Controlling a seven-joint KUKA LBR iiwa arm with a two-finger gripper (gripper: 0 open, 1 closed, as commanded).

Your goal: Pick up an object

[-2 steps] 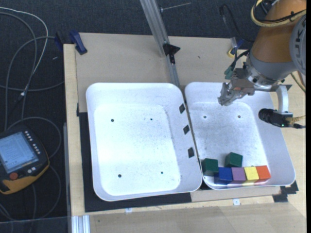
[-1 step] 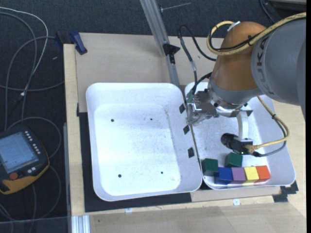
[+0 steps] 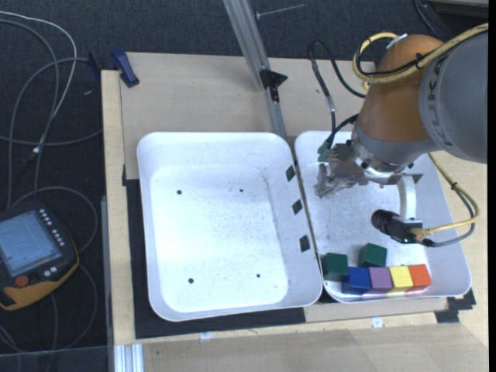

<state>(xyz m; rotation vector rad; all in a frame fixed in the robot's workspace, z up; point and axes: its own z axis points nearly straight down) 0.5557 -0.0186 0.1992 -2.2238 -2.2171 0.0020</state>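
Note:
Several small blocks lie along the near edge of the right bin [image 3: 446,208]: a dark green block [image 3: 335,265], a blue block [image 3: 359,278], a second green block [image 3: 373,253], a purple block [image 3: 380,278], a yellow block [image 3: 400,277] and an orange block [image 3: 419,274]. My gripper [image 3: 328,183] hangs over the upper left part of the right bin, well behind the blocks. Nothing shows between its fingers. The arm's grey and orange wrist covers the bin's far side.
The left bin [image 3: 155,169] is a white tray with a few dark specks. A metal rail [image 3: 248,33] slants across the bench behind the bins. A black cable unit [image 3: 391,225] hangs from the arm over the right bin. A handheld pendant [image 3: 29,248] lies off the bench at left.

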